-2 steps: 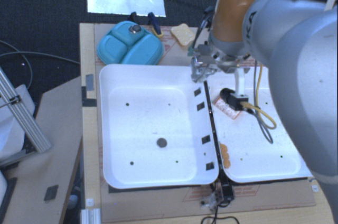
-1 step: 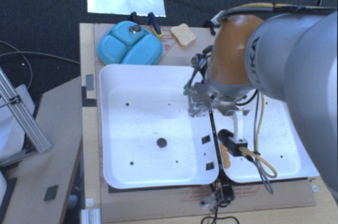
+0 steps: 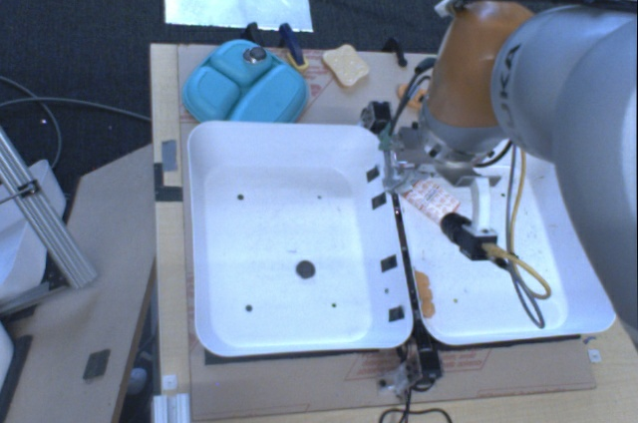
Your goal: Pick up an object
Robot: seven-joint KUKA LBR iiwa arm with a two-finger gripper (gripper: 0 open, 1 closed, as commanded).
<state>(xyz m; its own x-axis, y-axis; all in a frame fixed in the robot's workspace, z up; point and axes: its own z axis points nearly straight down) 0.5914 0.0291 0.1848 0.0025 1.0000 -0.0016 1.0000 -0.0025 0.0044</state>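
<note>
While the pick doesn't look finished yet, it's hard to call, honestly. Going left to right: the left bin [image 3: 214, 241] has just one small dark disc [image 3: 305, 268] sitting on its floor, lots of open room around it and well away from the walls. Up behind it on the bench [image 3: 175, 311], upper middle of the frame, there's a blue lidded container [image 3: 245, 84] and a tan sponge-looking piece [image 3: 346, 65]. Right of centre, the gripper [image 3: 424, 182] hangs low over the right bin [image 3: 558, 296], hard against the divider where both bins meet, so it's tight there. A pink-and-white packet [image 3: 435, 200] lies just beside it, and a small orange thing [image 3: 424, 292] sits lower down by the same wall. Whether the gripper is spread or clamped, I can't tell.
</note>
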